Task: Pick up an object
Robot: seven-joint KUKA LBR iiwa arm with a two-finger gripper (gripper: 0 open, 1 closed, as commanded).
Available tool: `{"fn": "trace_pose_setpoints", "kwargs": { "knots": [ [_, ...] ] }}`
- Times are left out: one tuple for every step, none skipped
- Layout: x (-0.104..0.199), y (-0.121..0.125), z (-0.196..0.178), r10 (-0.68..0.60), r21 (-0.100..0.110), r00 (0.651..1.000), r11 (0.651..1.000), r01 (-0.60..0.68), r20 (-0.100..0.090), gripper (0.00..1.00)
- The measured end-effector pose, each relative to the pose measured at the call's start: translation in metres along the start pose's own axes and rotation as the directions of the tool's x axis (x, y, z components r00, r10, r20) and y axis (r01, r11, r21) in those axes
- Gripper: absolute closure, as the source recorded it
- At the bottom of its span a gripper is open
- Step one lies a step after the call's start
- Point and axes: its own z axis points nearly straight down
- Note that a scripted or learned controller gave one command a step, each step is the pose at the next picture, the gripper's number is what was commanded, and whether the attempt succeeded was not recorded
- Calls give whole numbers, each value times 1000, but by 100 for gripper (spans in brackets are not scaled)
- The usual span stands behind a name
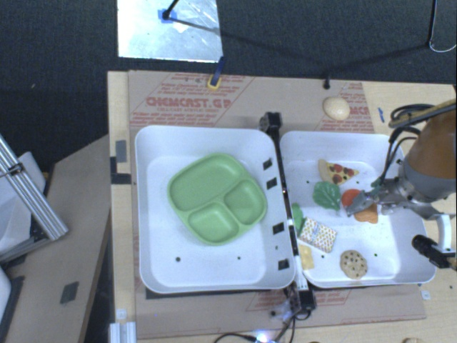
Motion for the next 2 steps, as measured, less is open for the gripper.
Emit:
{"fn": "trace_pose_setpoints", "kwargs": {
  "knots": [
    [0,1,16,0,-2,1000,1000,0,1,0],
    [0,2,5,0,-6,1000,1000,0,2,100]
  ]
}}
